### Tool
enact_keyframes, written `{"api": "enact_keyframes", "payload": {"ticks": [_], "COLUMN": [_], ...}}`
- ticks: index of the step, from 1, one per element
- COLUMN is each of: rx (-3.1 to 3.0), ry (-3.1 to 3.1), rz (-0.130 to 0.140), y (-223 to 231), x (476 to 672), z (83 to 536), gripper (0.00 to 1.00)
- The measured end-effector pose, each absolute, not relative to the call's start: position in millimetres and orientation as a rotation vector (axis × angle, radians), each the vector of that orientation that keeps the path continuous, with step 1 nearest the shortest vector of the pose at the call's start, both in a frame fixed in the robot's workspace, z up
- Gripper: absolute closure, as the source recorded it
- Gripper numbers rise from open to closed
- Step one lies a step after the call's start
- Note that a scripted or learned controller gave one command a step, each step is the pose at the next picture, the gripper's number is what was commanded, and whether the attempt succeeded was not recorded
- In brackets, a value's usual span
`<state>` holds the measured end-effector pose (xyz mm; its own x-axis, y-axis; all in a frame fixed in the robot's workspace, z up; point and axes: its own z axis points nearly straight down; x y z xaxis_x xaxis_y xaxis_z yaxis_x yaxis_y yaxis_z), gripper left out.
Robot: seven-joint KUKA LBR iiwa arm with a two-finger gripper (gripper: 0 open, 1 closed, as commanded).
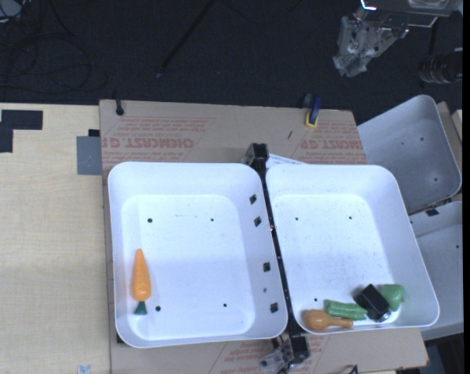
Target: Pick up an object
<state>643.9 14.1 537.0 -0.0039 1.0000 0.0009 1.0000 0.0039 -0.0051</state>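
Brown cardboard sheet (219,135) printed with mirrored, unreadable lettering underlies two shallow white bins (246,179); grey two-finger gripper (351,67) hangs above, finger spacing indiscernible

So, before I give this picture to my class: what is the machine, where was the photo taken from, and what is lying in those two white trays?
The photo comes from one fixed camera above a bench, looking down at a slant. The machine is a robot arm that reaches in from the right; its gripper, a two-finger claw, hangs high at the top right, away from the bins, over the dark floor. It is too blurred to tell if the fingers are open, and nothing shows between them. Its job is to pick up an object. The left bin holds a toy carrot near its front left corner. The right bin has a small cluster in its front right corner: an orange piece, a green piece, a black block and another green piece.
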Motion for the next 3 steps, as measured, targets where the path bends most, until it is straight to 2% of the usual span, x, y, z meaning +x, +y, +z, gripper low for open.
{"api": "enact_keyframes", "payload": {"ticks": [3], "rx": [-2.217], "ry": [-2.22], "rz": [0.006], "y": [18], "x": [594.7], "z": [537], "gripper": [1.0]}}
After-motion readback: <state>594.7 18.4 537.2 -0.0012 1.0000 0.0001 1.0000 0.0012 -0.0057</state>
